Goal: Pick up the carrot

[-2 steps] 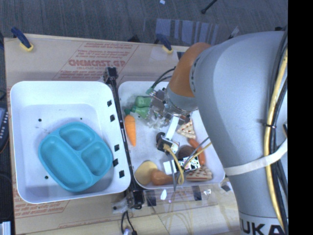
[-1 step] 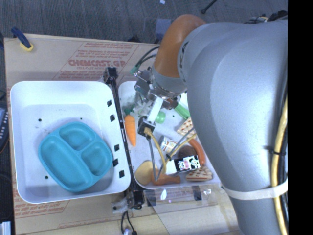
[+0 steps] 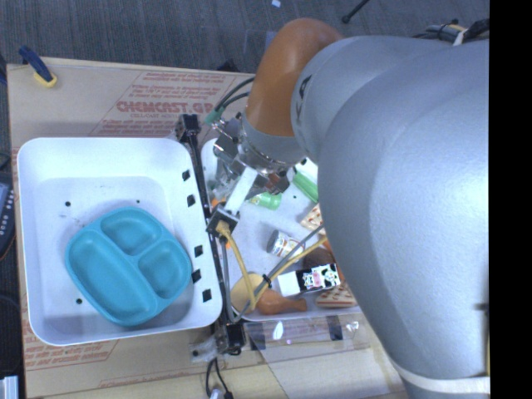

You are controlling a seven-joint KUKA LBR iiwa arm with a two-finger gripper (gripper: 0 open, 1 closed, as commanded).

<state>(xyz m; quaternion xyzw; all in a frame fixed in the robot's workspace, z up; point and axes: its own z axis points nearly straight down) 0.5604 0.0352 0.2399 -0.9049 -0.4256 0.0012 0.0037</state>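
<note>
The grey arm with its orange band [image 3: 287, 73] covers most of the right bin [image 3: 287, 332]. Its gripper [image 3: 237, 185] points down at that bin's left side, close to the divider between the bins. An orange-brown tapered piece [image 3: 283, 303], which may be the carrot, lies at the bin's front, well in front of the gripper and apart from it. The wrist and cables hide what is under the gripper.
The left bin [image 3: 41, 173] holds a blue divided plate [image 3: 129, 264]. In the right bin lie a tan round item [image 3: 247, 290], a small can [image 3: 280, 242], a black-and-white box [image 3: 312, 279], green pieces [image 3: 268, 199] and waffle-like pieces [image 3: 312, 217]. A yellow cable [image 3: 237, 256] crosses there.
</note>
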